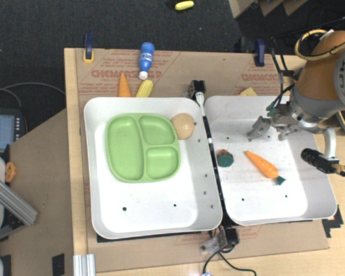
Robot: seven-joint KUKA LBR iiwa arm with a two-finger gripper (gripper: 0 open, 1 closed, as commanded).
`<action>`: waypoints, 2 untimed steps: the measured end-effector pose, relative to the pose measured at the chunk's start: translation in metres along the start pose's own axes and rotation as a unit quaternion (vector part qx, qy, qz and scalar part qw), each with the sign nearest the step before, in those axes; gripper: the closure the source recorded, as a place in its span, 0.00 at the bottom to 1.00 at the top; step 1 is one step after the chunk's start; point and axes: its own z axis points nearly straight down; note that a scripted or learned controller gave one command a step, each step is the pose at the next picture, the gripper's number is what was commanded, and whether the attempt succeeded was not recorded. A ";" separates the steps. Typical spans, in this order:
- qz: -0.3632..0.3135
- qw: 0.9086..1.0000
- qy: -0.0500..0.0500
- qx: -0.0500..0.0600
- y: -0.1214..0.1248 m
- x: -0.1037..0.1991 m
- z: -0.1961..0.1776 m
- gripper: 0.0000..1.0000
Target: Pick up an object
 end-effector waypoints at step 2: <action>0.002 1.000 -0.004 -0.009 -0.051 0.039 0.040 1.00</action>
